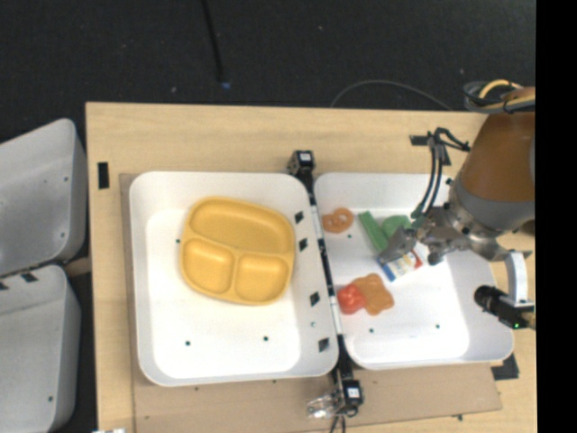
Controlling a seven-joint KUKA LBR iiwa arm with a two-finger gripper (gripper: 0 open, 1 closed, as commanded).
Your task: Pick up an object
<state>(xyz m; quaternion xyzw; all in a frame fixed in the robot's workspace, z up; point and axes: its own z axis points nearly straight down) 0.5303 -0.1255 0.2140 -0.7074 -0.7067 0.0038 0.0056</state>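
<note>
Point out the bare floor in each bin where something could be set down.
Left bin: a wide bare strip along the near edge, below the yellow divided plate. Right bin: bare floor near the front edge, below the orange piece. Crowded: the right bin's middle, around the green piece and gripper.

tool (403, 253) over right bin (451, 350) | divided plate (238, 250) in left bin (162, 332), well left of tool | both bins on surface (108, 142)
</note>
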